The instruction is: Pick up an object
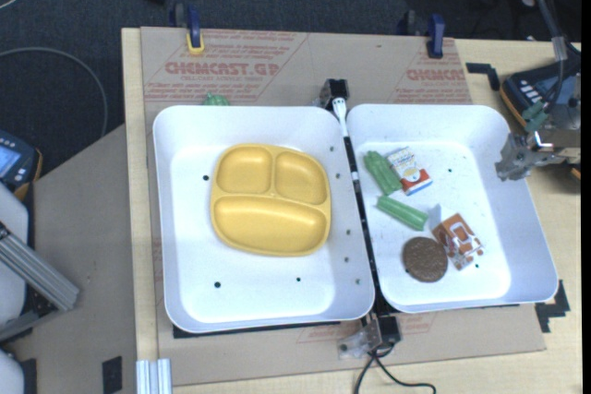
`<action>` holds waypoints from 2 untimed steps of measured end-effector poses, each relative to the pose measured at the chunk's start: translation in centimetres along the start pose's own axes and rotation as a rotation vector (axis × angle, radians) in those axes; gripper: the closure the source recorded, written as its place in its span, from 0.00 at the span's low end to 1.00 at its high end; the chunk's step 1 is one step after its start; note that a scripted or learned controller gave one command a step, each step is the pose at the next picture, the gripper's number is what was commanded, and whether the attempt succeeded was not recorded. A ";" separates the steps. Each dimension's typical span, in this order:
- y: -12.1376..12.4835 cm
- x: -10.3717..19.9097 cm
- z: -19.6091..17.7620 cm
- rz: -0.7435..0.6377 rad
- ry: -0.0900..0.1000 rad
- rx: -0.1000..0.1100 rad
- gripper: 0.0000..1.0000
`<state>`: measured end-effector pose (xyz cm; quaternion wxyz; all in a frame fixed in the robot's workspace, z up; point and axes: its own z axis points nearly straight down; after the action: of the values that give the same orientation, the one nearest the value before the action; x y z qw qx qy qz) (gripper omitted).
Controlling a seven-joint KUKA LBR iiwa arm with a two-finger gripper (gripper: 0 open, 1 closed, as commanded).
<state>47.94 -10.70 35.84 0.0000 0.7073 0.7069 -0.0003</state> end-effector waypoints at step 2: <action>0.0 -1.3 -0.9 -0.001 -0.001 -0.005 1.00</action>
<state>47.98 -12.04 36.75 0.0022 0.7068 0.7074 0.0009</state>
